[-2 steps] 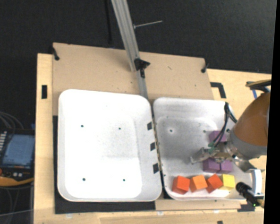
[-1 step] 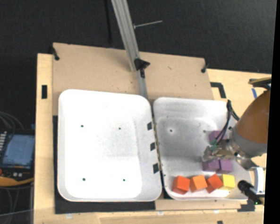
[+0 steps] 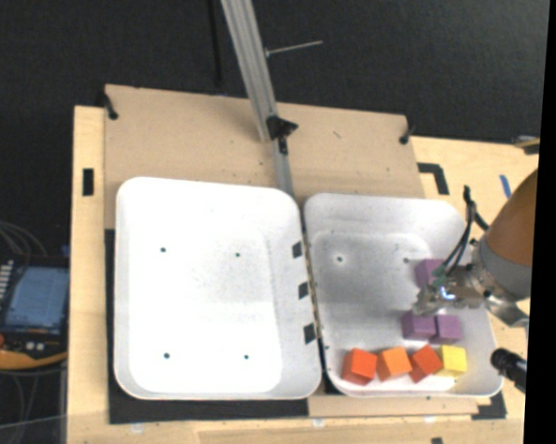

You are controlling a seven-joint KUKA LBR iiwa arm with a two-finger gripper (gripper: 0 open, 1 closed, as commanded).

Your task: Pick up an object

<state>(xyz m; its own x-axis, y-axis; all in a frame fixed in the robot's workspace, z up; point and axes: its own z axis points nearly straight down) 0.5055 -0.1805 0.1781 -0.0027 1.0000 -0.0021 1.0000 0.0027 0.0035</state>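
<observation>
Gripper [image 3: 440, 297] is hanging low over the right bin [image 3: 372, 222], toward that bin's 3 o'clock side, and whether it is spread or closed I cannot tell. Purple blocks are lying around it: one [image 3: 427, 271] touching it at 11 o'clock, two [image 3: 433, 325] just below at 6 o'clock. Three orange blocks [image 3: 393, 362] and a yellow block [image 3: 454, 358] are lining the bin's 5 o'clock rim.

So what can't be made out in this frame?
- Pincer: too small and blurred in the camera view to tell if it grips anything.
- Purple block at the top: partly covered by the pincer.
- Arm: cut off at the picture's right side.
- Orange blocks: edges blur together.
</observation>
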